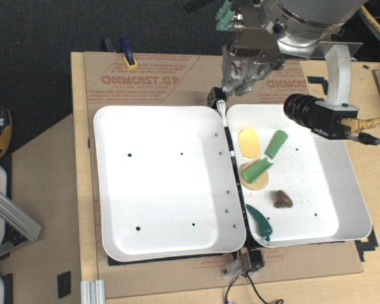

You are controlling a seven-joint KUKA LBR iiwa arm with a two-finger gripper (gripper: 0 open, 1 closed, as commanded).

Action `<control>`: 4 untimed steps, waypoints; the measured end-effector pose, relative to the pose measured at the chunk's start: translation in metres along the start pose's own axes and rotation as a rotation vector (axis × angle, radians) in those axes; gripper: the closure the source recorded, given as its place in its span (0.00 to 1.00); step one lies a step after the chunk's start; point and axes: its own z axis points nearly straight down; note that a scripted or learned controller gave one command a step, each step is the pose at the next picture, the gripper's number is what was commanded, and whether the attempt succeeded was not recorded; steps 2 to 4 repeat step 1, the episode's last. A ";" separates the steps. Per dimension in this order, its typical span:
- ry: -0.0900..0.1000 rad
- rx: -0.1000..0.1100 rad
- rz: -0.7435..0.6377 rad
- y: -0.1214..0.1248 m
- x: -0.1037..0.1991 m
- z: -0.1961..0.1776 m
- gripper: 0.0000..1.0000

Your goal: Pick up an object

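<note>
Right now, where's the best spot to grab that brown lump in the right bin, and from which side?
Take the brown lump across its narrow middle, coming straight down from above. It lies alone on the right bin floor, apart from the green pieces, so fingers probably have room on both sides. Its small, rounded shape gives no handle or edge.

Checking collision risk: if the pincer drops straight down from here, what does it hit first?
Probably the right bin's top-left rim by the divider, not an object. The pincer hangs beyond the yellow piece; depth unclear.
</note>
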 end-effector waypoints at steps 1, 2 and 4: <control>0.001 -0.003 0.000 0.001 0.000 -0.010 1.00; 0.001 -0.003 0.000 0.001 0.000 -0.010 1.00; 0.001 -0.003 0.000 0.001 0.000 -0.010 1.00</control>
